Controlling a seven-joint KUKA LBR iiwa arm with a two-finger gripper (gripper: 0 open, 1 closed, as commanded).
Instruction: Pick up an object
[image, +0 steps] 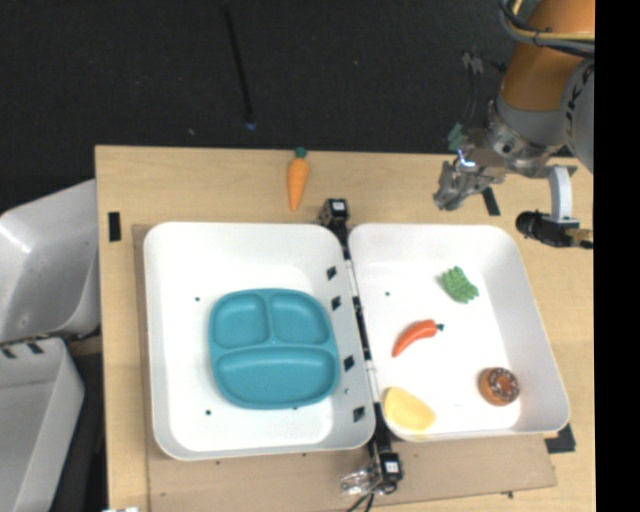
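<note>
Camera view, near edge first: you've got a yellow lemon-like piece in the near-left corner of the right bin, and a brown donut near its near-right corner. Farther in, a red chili pepper lies mid-bin, tilted, and a green leafy piece sits beyond it toward the far side. All four are apart from each other. Left bin holds a blue divided plate, flat, roughly centred. Past the bins, a carrot lies on the bench beyond the left bin's far wall. Gripper hangs above the bench just outside the right bin's far edge, nothing between its fingers; can't tell if they're spread or closed.
</note>
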